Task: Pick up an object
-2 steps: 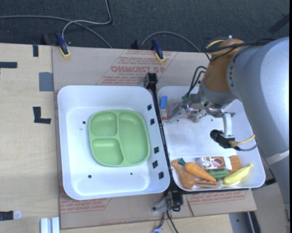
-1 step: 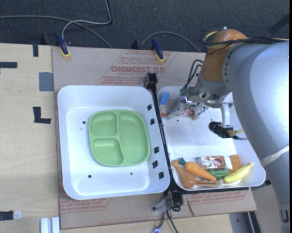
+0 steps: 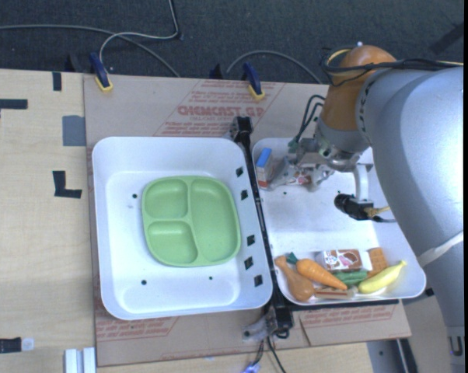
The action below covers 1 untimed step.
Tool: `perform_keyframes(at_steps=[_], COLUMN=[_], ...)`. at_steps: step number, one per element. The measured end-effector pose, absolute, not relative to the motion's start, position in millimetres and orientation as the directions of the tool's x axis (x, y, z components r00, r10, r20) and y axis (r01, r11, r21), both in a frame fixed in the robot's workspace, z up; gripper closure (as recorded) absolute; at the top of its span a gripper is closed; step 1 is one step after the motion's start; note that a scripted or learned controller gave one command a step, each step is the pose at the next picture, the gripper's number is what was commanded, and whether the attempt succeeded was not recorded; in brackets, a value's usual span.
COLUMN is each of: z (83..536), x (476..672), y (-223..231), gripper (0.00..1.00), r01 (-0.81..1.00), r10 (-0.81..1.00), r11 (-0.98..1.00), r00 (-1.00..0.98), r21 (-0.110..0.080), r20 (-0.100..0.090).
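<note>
Gripper [image 3: 290, 176] low over far end of right bin [image 3: 312, 220], beside a small blue item [image 3: 263, 159]; finger state impossible to tell. Carrot [image 3: 321, 273], banana [image 3: 382, 277], snack packet [image 3: 343, 259] heaped at near end, well apart. Green divided plate [image 3: 191, 220] in left bin [image 3: 113, 208]

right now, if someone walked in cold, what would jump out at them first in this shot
The pale green divided plate lying alone in the left bin stands out most. Next comes the big grey arm with its orange band reaching in from the right, its gripper low over the far end of the right bin. Toy food crowds that bin's near edge: an orange carrot and a yellow banana.
</note>
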<state>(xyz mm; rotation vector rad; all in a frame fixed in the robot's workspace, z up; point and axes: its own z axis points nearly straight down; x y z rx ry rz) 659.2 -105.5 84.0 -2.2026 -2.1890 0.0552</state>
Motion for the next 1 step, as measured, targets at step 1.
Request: perform_keyframes(at_steps=[1], z=[83.7], x=[659.3], y=[-106.1], gripper=[0.0], r01=[0.999], r10=[1.0], r11=[-0.006], r00=[0.006], r21=[-0.05], r20=[0.001])
